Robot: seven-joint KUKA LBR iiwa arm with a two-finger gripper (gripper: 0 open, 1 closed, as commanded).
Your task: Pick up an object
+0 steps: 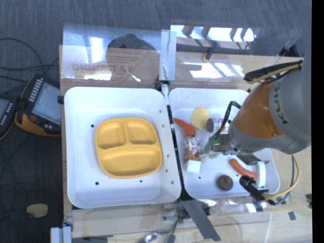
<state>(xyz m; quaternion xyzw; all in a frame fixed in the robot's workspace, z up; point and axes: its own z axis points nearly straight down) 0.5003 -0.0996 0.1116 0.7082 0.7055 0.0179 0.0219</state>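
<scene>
Nearest the lens: the arm's grey shell with its orange band (258,118), reaching over the right bin (202,186) from the right edge and hiding much of that bin's middle and far-right side. The gripper (215,143) sits low over the clutter; its fingertips are lost among the objects, so whether the tool is spread or closed on something cannot be judged, and nothing is visibly held.

Candidate objects all lie in the right bin, consistent with a pick zone:
- yellow rounded piece (200,117), toward the back, just beside the wrist
- orange-red carrot-like piece (184,126), along the left wall
- clear-wrapped packet (193,148) with red print, just left of the gripper
- small white block (194,167), touching or nearly touching the packet's front edge
- brown round object (225,182), toward the front
- red sausage-shaped piece (242,167), under the arm, partly covered

The left bin (76,151) carries a yellow divided tray (129,147), three compartments, centred, apart from the loose items; likely a drop target.

Writing: faint reddish print on the cardboard panel (109,67) behind the bins, behind glare, not readable. Lettering on the arm's orange band, cut off, not legible. Packet print too small. A handheld pendant (40,105) lies on the floor at left, screen unreadable.

Judgement: the approach looks aimed at the packet or its near neighbours; crowding risks a miss.
</scene>
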